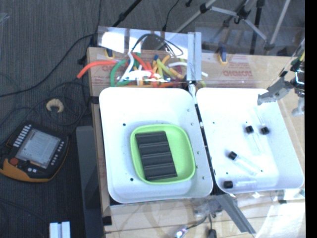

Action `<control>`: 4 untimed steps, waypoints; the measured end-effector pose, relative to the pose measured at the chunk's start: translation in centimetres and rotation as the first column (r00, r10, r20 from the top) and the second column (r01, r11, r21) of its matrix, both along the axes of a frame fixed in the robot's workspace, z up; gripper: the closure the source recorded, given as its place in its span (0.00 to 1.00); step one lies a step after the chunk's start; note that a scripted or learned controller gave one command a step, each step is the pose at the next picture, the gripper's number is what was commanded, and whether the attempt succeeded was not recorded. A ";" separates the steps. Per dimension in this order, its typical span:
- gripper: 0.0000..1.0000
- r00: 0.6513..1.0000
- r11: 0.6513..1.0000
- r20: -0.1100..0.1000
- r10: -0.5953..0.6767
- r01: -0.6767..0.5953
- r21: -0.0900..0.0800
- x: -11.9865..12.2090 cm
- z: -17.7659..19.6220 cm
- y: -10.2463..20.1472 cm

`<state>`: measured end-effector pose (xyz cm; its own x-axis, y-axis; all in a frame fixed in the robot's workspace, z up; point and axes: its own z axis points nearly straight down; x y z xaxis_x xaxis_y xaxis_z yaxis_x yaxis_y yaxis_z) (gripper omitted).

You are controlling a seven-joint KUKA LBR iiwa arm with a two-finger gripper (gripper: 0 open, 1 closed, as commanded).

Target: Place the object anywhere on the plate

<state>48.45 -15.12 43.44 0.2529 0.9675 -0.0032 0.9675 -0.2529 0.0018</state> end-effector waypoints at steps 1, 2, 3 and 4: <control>0.00 0.980 0.980 0.000 -0.200 0.200 0.000 0.0 0.0 -5.6; 0.00 0.990 0.990 -0.001 -0.138 0.138 0.000 8.1 0.0 -4.0; 0.00 0.967 0.967 -0.001 -0.256 0.256 0.001 4.8 0.0 -5.7; 0.00 0.989 0.989 0.001 -0.151 0.151 0.000 0.0 0.0 -6.6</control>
